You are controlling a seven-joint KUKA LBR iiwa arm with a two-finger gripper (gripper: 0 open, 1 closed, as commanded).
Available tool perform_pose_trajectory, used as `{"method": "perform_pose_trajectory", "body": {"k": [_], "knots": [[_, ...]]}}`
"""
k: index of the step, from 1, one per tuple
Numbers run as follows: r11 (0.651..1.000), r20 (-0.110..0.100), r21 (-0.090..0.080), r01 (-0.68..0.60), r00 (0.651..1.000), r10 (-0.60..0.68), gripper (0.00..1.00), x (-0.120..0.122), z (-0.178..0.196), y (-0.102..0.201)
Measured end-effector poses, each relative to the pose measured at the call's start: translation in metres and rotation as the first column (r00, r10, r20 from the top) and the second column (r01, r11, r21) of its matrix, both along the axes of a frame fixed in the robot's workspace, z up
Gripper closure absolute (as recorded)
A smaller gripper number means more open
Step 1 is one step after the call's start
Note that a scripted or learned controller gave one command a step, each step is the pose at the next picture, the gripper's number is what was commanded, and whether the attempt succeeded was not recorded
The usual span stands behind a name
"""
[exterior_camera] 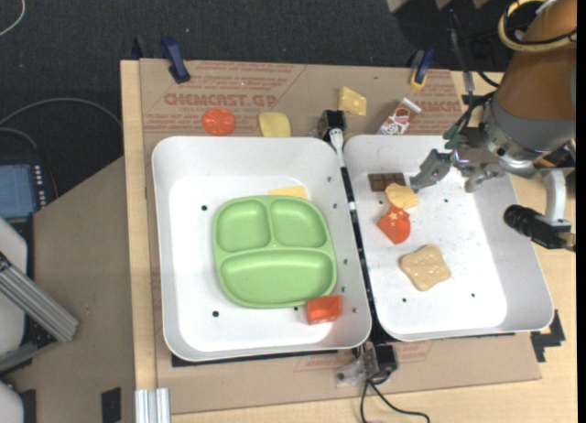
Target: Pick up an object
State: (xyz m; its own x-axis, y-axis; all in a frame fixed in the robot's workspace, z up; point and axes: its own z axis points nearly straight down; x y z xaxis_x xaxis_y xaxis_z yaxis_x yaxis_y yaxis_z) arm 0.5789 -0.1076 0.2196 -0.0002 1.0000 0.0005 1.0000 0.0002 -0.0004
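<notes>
Camera view: left bin [174, 229] holds a green divided plate [273, 252], with an orange block [323, 309] at its near right edge. In the right bin [513, 284] a yellow piece [402, 197] lies on a brown bar [385, 180], a red strawberry [395, 225] just nearer, a toast slice [425, 267] nearer still. The gripper [453, 170] hangs over the bin's far part, fingers apart around nothing.
</notes>
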Motion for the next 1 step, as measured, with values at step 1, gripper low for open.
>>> {"method": "perform_pose_trajectory", "body": {"k": [1], "knots": [[1.0,-0.011,0.001,0.006,1.0,-0.006,0.0,-0.0523,-0.0811,-0.0406]]}}
